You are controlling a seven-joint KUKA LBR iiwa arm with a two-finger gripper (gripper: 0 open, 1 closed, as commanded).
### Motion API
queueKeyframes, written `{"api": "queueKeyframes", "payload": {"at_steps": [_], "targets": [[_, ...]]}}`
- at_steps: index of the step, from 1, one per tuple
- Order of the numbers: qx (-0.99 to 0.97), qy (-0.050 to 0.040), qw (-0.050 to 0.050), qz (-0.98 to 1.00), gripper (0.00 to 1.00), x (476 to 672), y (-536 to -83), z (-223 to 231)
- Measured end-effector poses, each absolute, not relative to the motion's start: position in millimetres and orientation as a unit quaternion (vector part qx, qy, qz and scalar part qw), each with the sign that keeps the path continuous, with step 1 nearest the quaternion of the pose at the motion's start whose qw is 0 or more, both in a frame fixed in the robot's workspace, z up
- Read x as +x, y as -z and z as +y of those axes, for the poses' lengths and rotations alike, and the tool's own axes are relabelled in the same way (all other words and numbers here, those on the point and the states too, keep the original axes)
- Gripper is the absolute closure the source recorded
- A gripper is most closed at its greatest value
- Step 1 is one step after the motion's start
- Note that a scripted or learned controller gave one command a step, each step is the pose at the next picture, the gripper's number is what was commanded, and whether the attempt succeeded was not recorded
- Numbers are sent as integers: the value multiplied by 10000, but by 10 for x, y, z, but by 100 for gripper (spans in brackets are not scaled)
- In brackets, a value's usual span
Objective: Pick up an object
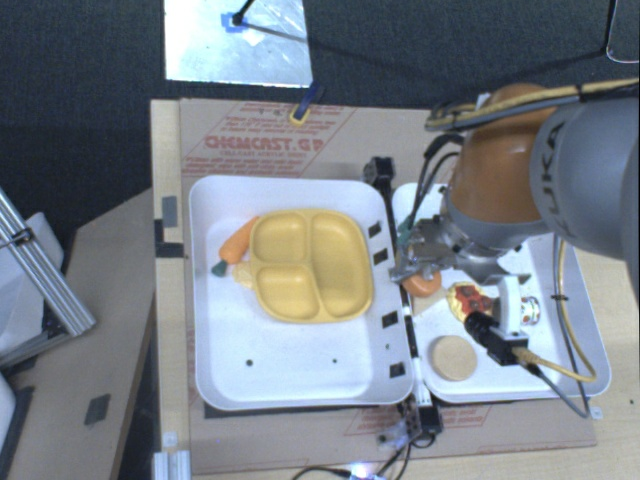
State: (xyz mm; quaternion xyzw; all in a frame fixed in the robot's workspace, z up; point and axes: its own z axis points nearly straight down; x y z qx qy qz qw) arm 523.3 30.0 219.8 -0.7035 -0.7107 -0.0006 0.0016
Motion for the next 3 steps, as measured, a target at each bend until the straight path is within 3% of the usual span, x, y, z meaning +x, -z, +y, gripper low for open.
{"api": "queueKeyframes", "payload": {"at_steps": [1,3], "targets": [[-7045,8,5,-7097,100,5218,-2195,524],[-7060,14,-8,-7082,100,5187,-2335,369]]}}
